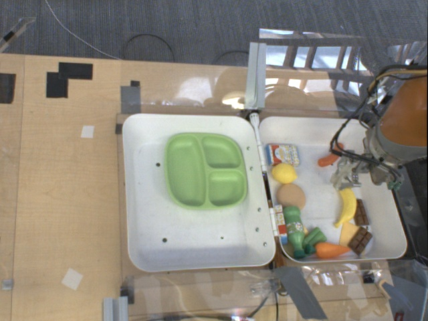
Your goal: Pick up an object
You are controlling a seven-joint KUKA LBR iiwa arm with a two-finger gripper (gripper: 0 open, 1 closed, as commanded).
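I take the banana point(346, 206) as my landmark. Left of it sits the left bin point(144, 246) with the green plate point(204, 170). The right bin point(401, 243) holds the banana. My gripper point(349, 177) hangs just above the banana's top end; whether the fingers are open I cannot tell. Descending, it could clip the chocolate point(361, 213) just right, spoiling the grasp.
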